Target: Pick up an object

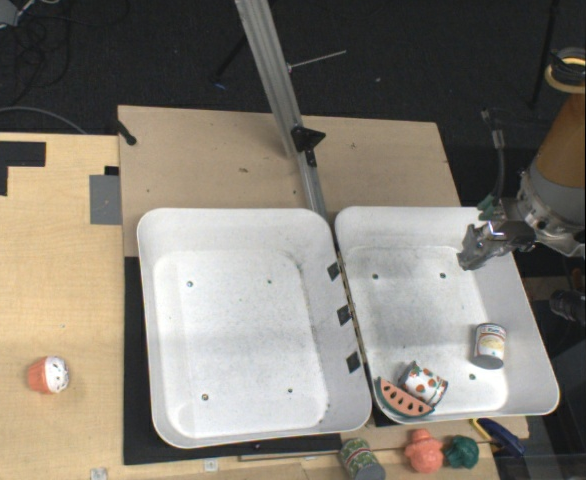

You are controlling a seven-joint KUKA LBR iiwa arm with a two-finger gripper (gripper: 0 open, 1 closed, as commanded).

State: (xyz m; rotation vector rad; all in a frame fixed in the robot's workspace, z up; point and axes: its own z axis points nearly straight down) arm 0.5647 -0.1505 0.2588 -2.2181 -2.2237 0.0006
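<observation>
In the right bin (413,238) a small can (489,345) with a pale label stands near the right wall. At the bin's front edge lie a watermelon-slice toy (405,402) and a white, red and green toy (425,380) touching it. My gripper (478,245) hangs over the bin's upper right part, well behind the can, at the end of the grey and orange arm (563,158). Nothing shows between its fingers.
The left bin (163,238) lies beside the right one. A red-and-white ball (48,375) rests on the bench far left. Below the right bin sit a small can (359,458), a red toy (424,451) and a green toy (462,451). A metal rail (278,88) slants behind.
</observation>
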